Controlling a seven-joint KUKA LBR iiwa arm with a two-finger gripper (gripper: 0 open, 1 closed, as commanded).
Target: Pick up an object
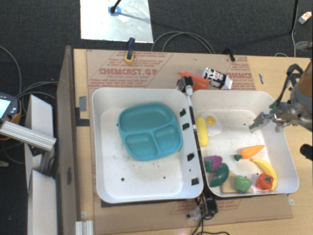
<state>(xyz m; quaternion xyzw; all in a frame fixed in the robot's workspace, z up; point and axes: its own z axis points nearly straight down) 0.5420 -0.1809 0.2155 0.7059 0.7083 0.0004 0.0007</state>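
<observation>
My claw (266,120) hangs over the right bin (291,153), near its far right side; I cannot tell how wide it stands, and I see nothing in it. The nearest pick, an orange carrot (251,152) with a green stub, lies just below it. It is tapered and smooth, so it may roll or squirt free, and the banana (266,170) beside it could get nudged.

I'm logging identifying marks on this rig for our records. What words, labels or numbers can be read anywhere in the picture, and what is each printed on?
"CHEMCAST GP": red print on the brown protective paper sheet under the bins, left part; it repeats in rows of smaller print too blurred to read.
Similar red print at the sheet's right corner is partly covered and not legible.
Small black-and-white labelled object behind the bins: markings too small to read.
</observation>
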